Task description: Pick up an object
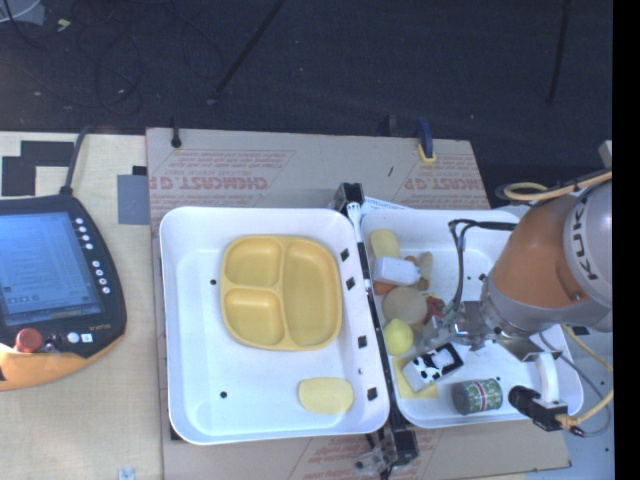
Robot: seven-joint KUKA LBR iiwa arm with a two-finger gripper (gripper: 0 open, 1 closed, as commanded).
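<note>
The gripper point(452, 330) hangs low over the right bin point(520, 408); whether it grips anything I cannot tell. The black-and-white toy point(432, 365) lies just beside it at seven o'clock, with the can point(476, 396) at five.

I read this as a robotics lab test cell. My evidence: the grey-and-orange arm point(545, 258) reaching over two white bins point(185, 368) on a cardboard-lined bench point(300, 168), a teach pendant point(55, 278) lying at the left, and loose cables point(590, 388).
</note>
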